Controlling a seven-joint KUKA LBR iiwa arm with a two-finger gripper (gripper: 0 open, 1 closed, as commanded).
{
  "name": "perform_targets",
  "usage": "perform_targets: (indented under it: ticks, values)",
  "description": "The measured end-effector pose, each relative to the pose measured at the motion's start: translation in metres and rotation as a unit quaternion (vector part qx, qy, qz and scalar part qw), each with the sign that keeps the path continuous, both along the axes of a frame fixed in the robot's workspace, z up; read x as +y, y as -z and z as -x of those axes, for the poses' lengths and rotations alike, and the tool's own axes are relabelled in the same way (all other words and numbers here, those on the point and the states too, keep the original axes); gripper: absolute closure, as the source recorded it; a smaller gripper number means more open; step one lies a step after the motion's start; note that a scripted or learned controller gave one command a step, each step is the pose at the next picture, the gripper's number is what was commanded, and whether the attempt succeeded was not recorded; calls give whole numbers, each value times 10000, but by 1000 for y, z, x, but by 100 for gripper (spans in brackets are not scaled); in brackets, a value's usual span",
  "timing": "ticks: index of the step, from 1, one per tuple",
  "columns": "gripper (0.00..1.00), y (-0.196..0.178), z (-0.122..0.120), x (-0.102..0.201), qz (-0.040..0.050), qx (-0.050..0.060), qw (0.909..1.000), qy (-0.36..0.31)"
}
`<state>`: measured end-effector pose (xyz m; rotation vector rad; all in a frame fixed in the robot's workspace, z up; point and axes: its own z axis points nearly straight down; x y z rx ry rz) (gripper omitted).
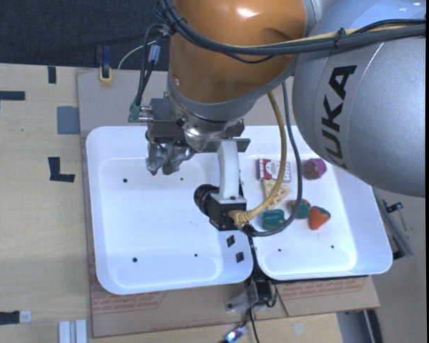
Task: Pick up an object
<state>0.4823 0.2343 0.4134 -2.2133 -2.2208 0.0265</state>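
While my gripper (pixel 166 159) hangs over the left bin (pixel 107 213), its state unclear, the toys (pixel 309 209) lie well apart in the right bin (pixel 343 256).

The arm (pixel 286 56) is cut off by the top and right edges. It covers the far rim of the right bin (pixel 343 263). You cannot resolve the fingers of the gripper (pixel 164 161); they appear blurred.

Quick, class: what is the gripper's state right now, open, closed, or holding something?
Gripper: cannot be told; it hangs over the left bin, with nothing seen held.
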Motion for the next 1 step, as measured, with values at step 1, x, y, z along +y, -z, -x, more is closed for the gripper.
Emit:
perform_targets:
  ticks: [1]
  values:
    - [100,-16,-2,0,-24,-45,10000,-3]
